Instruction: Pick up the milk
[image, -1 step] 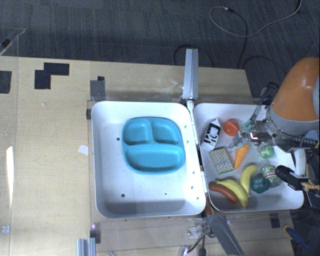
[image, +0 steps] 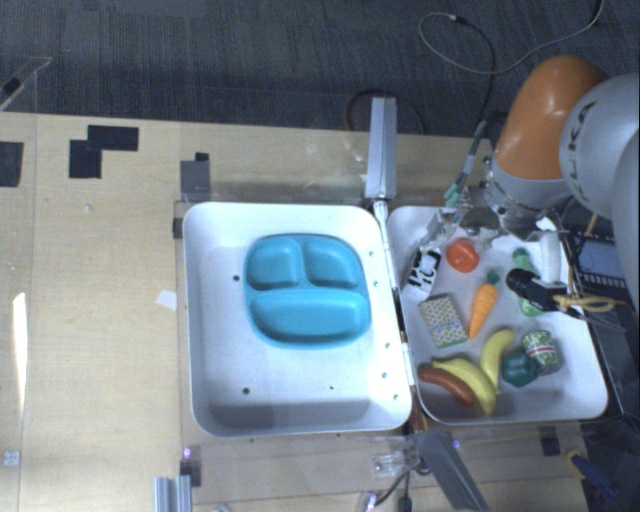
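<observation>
One milk carton (image: 424, 270) in the right bin (image: 590, 400), just left of the pincer (image: 462, 222), grip state unclear.

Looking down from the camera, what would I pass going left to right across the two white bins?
Blue divided plastic tray → black-and-white milk carton → speckled square packet → orange toy carrot → round green patterned item.

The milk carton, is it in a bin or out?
In: the milk carton sits in the right bin, beside the tomato.
</observation>
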